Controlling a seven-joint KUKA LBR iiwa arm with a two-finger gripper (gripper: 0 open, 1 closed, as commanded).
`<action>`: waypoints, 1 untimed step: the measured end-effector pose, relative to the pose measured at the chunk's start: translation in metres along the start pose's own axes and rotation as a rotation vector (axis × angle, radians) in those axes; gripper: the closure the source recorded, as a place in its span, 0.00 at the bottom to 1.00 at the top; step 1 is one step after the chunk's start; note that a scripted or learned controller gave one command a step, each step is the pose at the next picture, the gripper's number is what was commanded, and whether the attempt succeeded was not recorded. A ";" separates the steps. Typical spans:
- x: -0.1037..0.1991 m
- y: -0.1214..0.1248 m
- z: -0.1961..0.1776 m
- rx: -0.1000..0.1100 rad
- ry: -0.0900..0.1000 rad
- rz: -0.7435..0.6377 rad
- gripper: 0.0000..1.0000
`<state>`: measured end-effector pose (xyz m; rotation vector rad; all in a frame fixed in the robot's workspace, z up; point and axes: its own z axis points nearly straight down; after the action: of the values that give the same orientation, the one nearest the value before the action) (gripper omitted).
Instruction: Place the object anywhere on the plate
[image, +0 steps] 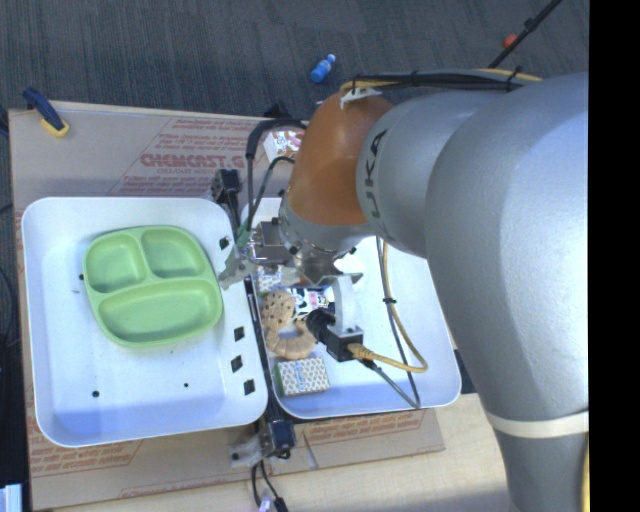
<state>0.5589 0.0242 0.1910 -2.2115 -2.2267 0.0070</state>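
Observation:
A light green plate (152, 285) with three compartments lies in the left white bin (60, 380), with nothing on it. In the right white bin (430, 340) several small objects lie near the dividing edge: a speckled cookie-like piece (279, 308), a tan ring-shaped piece (291, 346), a square green-patterned block (303, 376) and a colourful scrap (316, 298). My gripper (300, 272) hangs low over the upper end of this cluster, just right of the bins' shared edge. The wrist and orange band (335, 165) hide the parts below.
The big grey arm (500, 220) covers most of the right bin. A yellow cable (398, 365) loops across that bin's floor. Both bins rest on cardboard (180, 150). A blue clamp (45, 110) sits at the far left corner, and a small blue item (321, 68) lies on the floor.

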 end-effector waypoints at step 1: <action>0.087 0.043 -0.044 -0.004 0.002 0.000 0.00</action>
<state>0.6019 0.1116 0.2347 -2.2121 -2.2281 0.0005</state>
